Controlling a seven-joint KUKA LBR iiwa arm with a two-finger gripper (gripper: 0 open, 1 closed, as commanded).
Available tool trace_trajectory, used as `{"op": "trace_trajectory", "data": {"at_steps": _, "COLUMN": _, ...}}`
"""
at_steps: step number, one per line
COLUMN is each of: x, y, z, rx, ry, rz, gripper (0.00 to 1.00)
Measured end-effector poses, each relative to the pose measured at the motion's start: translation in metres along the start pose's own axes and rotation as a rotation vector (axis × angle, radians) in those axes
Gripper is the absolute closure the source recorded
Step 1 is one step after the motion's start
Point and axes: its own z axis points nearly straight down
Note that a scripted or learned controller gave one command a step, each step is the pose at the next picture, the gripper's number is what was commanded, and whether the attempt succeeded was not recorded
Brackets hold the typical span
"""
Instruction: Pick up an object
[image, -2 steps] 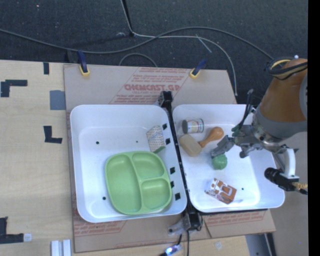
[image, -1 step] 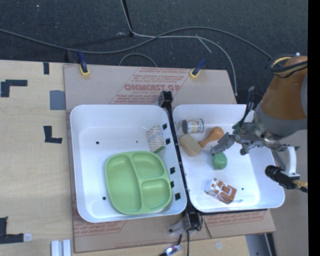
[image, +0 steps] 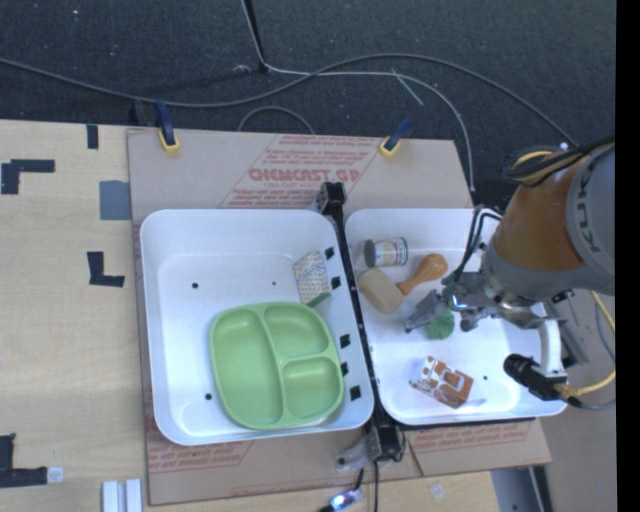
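Observation:
My gripper (image: 428, 313) hangs low in the middle of the right bin (image: 500, 405), reaching in from the right. A small green object (image: 441, 325) lies right under its tip, partly hidden by it. Just to the left lies a wooden tool with a tan head and orange-brown handle (image: 398, 284). A small jar (image: 386, 251) lies on its side toward the back of the bin. A brown and white packet (image: 443, 381) rests near the front. Whether the gripper touches the green object cannot be told.
The left bin (image: 175, 300) holds a green divided plate (image: 277, 363) and a small pale packet (image: 312, 276) against the divider. Black clips run along the divider (image: 350, 310) between the bins. Cables cross the dark floor behind the bench.

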Motion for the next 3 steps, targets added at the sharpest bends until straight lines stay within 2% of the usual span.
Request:
{"op": "trace_trajectory", "data": {"at_steps": 1, "x": 0.002, "y": 0.005, "z": 0.061, "rx": 0.0, "ry": 0.0, "rz": 0.0, "gripper": 0.0}}
{"op": "trace_trajectory", "data": {"at_steps": 2, "x": 0.003, "y": 0.005, "z": 0.073, "rx": -0.001, "ry": 0.0, "rz": 0.0, "gripper": 0.0}}
{"op": "trace_trajectory", "data": {"at_steps": 3, "x": 0.003, "y": 0.005, "z": 0.062, "rx": -0.003, "ry": -0.002, "rz": 0.0, "gripper": 1.0}}
